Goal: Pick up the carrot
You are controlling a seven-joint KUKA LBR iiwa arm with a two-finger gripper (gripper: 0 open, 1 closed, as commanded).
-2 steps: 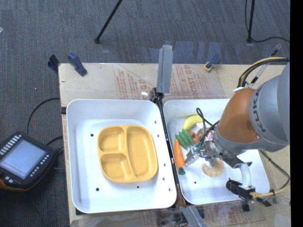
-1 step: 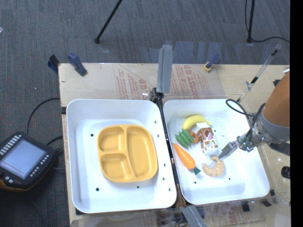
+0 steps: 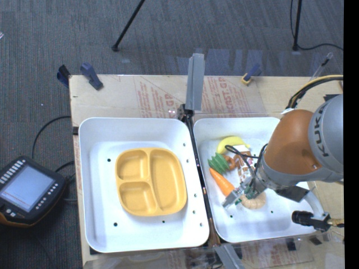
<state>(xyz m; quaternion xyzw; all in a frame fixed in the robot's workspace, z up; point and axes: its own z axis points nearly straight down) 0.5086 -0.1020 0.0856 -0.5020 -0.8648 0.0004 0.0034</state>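
Note:
The carrot (image 3: 221,181) lies in the right bin (image 3: 263,233) near its left wall. Its orange body runs diagonally and its green top (image 3: 216,163) points up and left. My gripper (image 3: 238,195) is low in the bin at the carrot's lower right end, touching or just beside it. The grey and orange wrist (image 3: 291,150) hides the bin's right part behind it. Whether the carrot sits inside the gripper is unclear from this angle.
In the right bin, a yellow banana-like piece (image 3: 232,144) and a brown item (image 3: 239,162) lie above the carrot, and a beige item (image 3: 253,203) rests under the gripper. The left bin (image 3: 95,150) holds a yellow divided plate (image 3: 150,181). A grey post (image 3: 195,83) stands between the bins.

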